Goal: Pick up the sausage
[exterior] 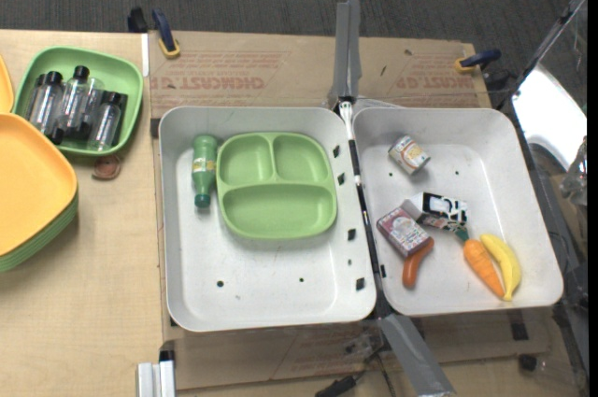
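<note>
The sausage is a short red-brown piece lying in the right bin, near its front left. Its upper end touches or slips under a pink box. To its right lie a carrot and a banana, a short gap away.
A black-and-white toy car and a small wrapped pack also lie in the right bin. The left bin holds a green divided plate and a green bottle. A green tray of bottles and orange plates sit far left.
</note>
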You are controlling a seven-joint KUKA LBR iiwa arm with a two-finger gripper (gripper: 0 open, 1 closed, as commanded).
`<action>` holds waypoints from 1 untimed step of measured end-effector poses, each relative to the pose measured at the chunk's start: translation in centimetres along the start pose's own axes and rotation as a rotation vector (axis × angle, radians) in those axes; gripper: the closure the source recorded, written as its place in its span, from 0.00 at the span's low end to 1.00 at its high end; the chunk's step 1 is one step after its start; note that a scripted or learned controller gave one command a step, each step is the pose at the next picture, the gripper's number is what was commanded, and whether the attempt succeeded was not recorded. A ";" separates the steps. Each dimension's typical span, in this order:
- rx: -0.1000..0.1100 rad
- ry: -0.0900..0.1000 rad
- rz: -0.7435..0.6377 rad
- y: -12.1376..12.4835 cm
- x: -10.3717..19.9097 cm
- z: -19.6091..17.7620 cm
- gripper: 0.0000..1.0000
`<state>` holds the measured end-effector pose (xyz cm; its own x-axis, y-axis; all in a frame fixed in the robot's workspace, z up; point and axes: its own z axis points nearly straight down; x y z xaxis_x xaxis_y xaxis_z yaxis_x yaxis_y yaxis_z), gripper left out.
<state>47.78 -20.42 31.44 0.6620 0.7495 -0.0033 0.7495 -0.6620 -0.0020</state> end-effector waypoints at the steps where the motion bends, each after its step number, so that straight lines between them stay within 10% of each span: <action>1: 0.000 0.000 0.093 0.8 -0.9 -0.6 1.00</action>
<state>47.79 -21.67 32.07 0.7288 0.6847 -0.0031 0.6847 -0.7288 -0.0013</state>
